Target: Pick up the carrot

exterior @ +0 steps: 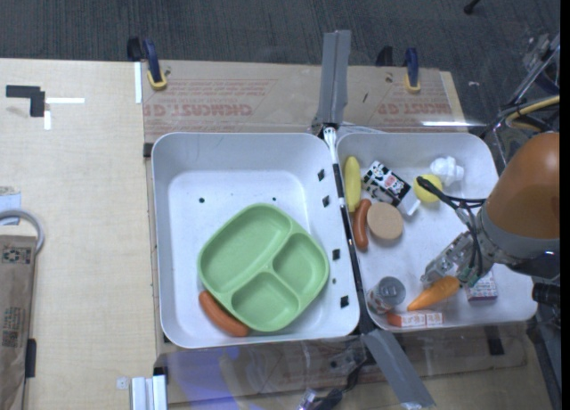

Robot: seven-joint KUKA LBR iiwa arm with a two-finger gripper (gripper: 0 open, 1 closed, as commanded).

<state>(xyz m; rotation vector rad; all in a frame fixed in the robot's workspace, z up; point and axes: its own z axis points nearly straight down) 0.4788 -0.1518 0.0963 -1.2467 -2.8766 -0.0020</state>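
Hand (450, 266) low in the right bin (481, 145), its opening not discernible. Carrot (434, 293) lies directly beneath and touching it, tip pointing away toward the small can (389, 291).

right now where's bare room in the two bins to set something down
Left bin: bare floor behind the green plate, along the back and left walls. Right bin: a small patch between the round disc and the tool. Crowded: its back left with the banana and carton, and the front by the carrot.
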